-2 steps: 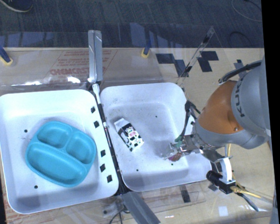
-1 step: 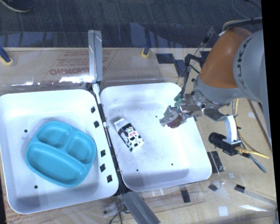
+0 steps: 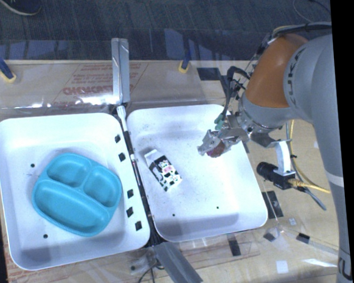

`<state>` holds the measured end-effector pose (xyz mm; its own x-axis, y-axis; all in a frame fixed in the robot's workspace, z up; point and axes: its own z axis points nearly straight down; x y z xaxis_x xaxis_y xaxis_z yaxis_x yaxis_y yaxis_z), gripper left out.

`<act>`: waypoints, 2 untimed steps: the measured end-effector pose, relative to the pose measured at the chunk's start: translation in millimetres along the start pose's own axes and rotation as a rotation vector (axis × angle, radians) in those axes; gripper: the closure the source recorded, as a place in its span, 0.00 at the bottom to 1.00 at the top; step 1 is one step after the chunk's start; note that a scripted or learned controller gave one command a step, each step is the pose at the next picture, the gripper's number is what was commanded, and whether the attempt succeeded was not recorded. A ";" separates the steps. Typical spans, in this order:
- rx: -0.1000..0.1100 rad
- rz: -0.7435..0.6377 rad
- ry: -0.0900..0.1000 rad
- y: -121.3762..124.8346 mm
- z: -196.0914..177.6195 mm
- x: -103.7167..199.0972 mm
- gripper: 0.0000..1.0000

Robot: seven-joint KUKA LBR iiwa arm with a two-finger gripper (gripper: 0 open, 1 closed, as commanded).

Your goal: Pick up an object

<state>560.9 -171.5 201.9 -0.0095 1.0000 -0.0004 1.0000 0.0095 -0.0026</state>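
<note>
Arm over right bin, gripper above bin's right-centre; small carton lies on bin floor, well apart.

Arm pose: grey KUKA arm w/ orange band (image 3: 274,75) reaches in from right, wrist angled down-left; two-finger gripper (image 3: 213,146) sits above the floor of the right shallow white bin (image 3: 199,224), w/ something small, dark reddish at its tip, too blurred to identify. Finger state (released/clenched): cannot tell. Task obj: small white carton w/ black-and-pink print (image 3: 163,170) lies tilted on right bin floor, left of centre, near the divider, not touching gripper. Surface: light wooden bench (image 3: 86,78) w/ clear sheeting, black tape marks, cables at right; dark floor behind. Count: 2 bins; left shallow white bin (image 3: 17,242) holds 1 blue plastic three-compartment tray (image 3: 77,193); 1 carton; 1 arm.
</note>
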 end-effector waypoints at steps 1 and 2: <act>0.000 0.000 0.000 0.1 -0.1 0.0 0.00; 0.000 0.002 0.001 -6.0 110.8 -16.7 0.00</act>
<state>554.8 -188.4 91.2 -0.0080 1.0000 0.0004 1.0000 0.0080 -0.0024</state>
